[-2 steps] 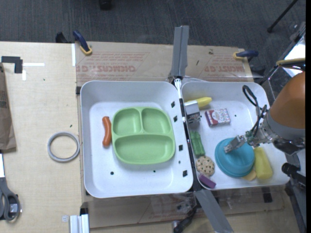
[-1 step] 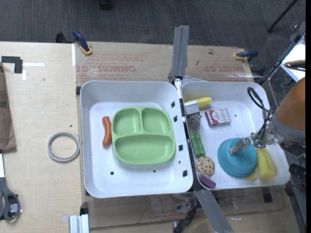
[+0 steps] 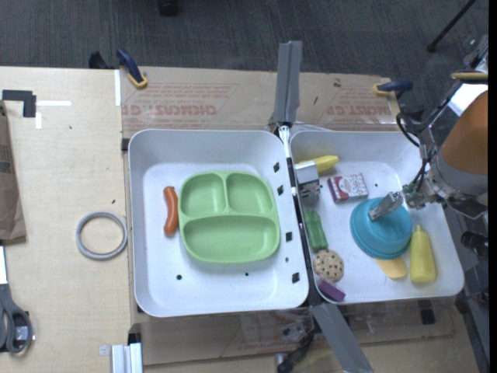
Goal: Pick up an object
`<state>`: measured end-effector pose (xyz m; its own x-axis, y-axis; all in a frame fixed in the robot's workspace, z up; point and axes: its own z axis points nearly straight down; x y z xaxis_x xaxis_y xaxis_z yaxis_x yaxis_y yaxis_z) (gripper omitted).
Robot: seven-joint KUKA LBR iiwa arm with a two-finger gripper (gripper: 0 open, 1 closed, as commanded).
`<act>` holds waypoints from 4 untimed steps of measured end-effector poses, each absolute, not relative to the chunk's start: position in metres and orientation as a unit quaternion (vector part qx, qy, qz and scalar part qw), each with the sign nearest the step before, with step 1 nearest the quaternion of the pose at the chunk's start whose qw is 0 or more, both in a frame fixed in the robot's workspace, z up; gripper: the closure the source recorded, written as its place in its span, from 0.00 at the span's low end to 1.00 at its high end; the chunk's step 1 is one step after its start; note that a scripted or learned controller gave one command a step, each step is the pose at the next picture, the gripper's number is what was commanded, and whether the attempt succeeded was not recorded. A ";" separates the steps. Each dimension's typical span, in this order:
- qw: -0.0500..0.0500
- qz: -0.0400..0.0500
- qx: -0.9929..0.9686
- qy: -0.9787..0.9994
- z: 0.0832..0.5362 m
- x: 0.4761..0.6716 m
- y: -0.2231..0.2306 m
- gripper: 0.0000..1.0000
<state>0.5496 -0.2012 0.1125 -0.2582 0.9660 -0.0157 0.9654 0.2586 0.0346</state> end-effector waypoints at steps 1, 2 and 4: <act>0.020 0.011 0.591 0.807 0.113 0.549 -0.203 0.00; 0.032 0.010 0.591 0.806 0.129 0.552 -0.208 1.00; 0.001 0.000 0.505 0.863 0.217 0.575 -0.204 1.00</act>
